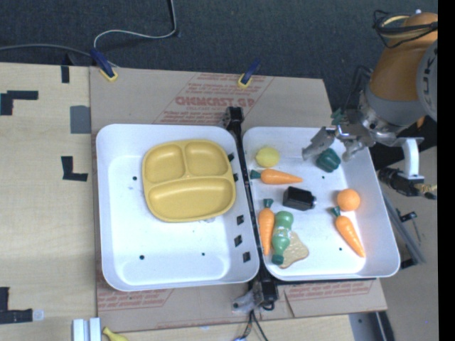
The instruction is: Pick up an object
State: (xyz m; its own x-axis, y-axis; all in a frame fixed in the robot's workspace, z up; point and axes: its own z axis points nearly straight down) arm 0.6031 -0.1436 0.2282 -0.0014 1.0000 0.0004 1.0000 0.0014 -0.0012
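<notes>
Two shallow white bins sit side by side on a cardboard sheet over the worktop (43, 212). The left bin (117, 254) holds a yellow divided plate (189, 178), lying flat in its upper half. The right bin (377, 244) holds the loose items: a small yellow ball (268, 156) near its upper left corner, a carrot (281, 177) lying horizontally just below the ball, a black block (298, 199) near the middle, a second carrot (265, 231) standing lengthwise along the left wall, a green toy figure (281, 233) just beside it resting partly on a tan flat piece (293, 250), a small orange fruit (348, 200) towards the right, and a third carrot (349, 234) slanting below it. In the upper right of the frame the arm (402, 77) reaches over the right bin's upper edge, and its gripper (333, 148) hangs low there with its grey fingers spread apart. A dark green object (328, 162) sits right at the fingertips, touching or nearly touching them; whether the fingers actually clasp it cannot be told from this angle.
</notes>
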